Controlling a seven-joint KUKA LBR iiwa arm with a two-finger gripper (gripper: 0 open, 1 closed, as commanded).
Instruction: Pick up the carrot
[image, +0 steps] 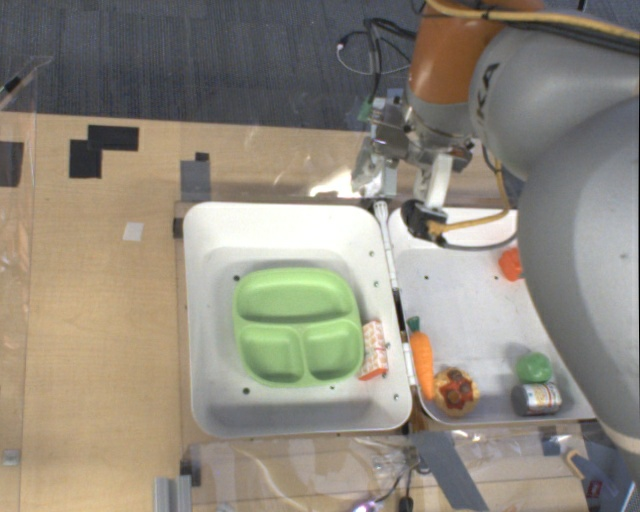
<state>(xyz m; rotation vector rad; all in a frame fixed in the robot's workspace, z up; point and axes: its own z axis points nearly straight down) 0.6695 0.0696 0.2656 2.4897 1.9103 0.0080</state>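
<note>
The orange carrot (422, 362) with a green top lies in the right bin (455, 290), lengthwise against that bin's left wall near the front. My gripper (379, 172) hangs above the far edge of the bench, over the divide between the two bins and well back from the carrot. Nothing is seen in its grasp.
Beside the carrot are a round pizza-like piece (455, 390), a silver can (537, 399), a green item (533, 365) and an orange item (511, 263). The left bin (210, 240) holds a green divided plate (297, 325) and a red-and-white packet (373, 350).
</note>
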